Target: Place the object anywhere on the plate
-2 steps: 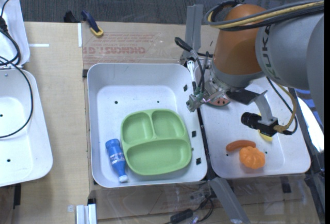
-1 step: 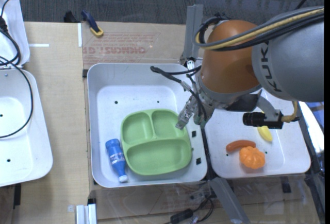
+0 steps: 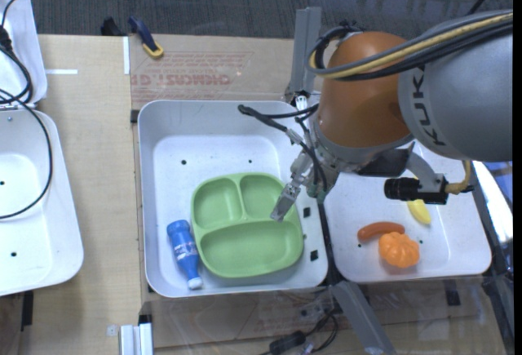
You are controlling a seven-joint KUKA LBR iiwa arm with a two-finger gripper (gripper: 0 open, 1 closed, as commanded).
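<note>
While the gripper hovers at the green plate's 2 o'clock rim in the left bin, whether it is open or closed cannot be told, and nothing is seen held. Candidate objects: a blue bottle at the plate's 9 o'clock, long axis running 11 to 5 o'clock, white cap toward 5; sausage and orange pumpkin in the right bin. Risk: a descent here meets bare plate, an empty closure.

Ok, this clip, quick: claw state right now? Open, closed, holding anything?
Claw: over the right rim of the green plate; nothing visible between its fingers; open or closed cannot be told from this view.
</note>
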